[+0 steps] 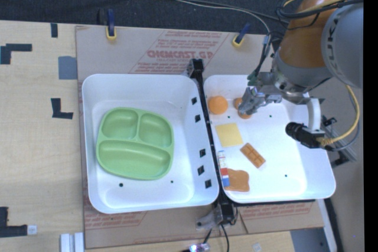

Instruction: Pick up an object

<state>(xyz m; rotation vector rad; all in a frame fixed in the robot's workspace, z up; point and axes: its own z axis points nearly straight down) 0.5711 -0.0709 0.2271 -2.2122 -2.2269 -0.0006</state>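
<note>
— Reading left to right, what is shown?
— A green plate [135,143] is seen in the left bin [94,91]; an orange ball [218,105], yellow slice [229,134] and brown bar [253,156] lie in the right bin [307,183].
— Has anything been picked?
— Not evidently. The gripper [248,107] is lowered beside the ball; its grip cannot be told.

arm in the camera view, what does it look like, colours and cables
The arm is smooth grey with rounded casings and a broad orange band above the wrist. Dark cables loop over the orange section, and a yellow cable trails down its right side. A black cylindrical part juts out below. The pincer is small, metallic grey.
</note>
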